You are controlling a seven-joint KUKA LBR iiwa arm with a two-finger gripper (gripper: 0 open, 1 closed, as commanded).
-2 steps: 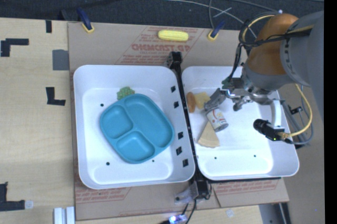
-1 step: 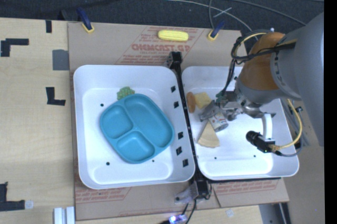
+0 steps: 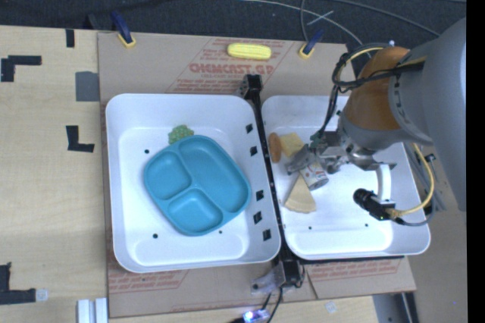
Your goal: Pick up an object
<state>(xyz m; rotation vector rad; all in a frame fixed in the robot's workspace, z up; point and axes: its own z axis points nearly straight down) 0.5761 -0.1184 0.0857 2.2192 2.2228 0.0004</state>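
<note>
The pale yellow wedge-shaped block (image 3: 301, 198) is lying just beneath the jaws, looking light and stiff; its flat sides suit gripping; jaw spread: cannot tell

I see two white bins (image 3: 121, 185) on brown cardboard with red print. In the left bin (image 3: 129, 238) sits a blue divided plate (image 3: 197, 185) — a green bit (image 3: 180, 134) at its upper edge. Right of the plate, tan pieces (image 3: 300, 198); above it, a yellow item (image 3: 248, 51) — blue clamps (image 3: 121, 29) alongside.
</note>
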